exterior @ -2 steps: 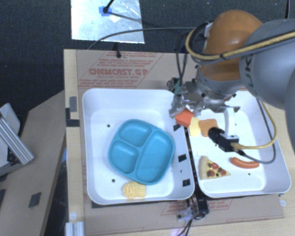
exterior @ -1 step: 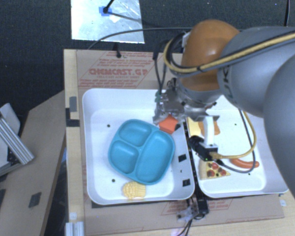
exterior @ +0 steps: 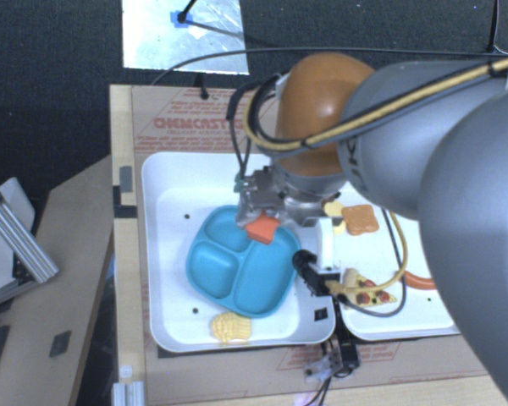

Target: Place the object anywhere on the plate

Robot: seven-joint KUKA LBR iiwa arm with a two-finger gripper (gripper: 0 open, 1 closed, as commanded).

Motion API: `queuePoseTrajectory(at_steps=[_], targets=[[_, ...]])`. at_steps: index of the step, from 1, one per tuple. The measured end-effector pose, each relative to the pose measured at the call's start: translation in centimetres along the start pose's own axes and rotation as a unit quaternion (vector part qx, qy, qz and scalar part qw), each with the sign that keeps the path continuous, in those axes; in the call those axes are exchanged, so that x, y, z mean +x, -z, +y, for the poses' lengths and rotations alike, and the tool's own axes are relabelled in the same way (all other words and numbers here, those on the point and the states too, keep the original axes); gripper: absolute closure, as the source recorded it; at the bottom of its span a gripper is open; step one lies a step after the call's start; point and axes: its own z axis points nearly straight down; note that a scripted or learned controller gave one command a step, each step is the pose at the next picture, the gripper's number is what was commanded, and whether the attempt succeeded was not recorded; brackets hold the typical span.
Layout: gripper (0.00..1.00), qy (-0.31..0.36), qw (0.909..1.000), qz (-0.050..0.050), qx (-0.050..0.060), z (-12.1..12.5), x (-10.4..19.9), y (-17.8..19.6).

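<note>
A blue divided plate (exterior: 237, 269) lies in the left bin (exterior: 165, 227). My gripper (exterior: 258, 214) hangs over the plate's upper right rim, with an orange-red piece (exterior: 262, 227) showing right below its fingers. The piece looks pinched between the fingers and sits just above or on the plate's edge.
A yellow corn cob (exterior: 230, 327) lies in the left bin below the plate. The right bin (exterior: 406, 320) holds a toast-like piece (exterior: 360, 220), a pizza slice (exterior: 364, 290) and an orange item (exterior: 419, 280). The arm covers much of the right bin.
</note>
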Motion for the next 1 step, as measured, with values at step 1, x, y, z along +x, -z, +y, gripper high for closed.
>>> queuePoseTrajectory(at_steps=[1], targets=[[0.00,-0.003,1.0000,-0.001,-0.001,0.10,-0.29,0.06]])
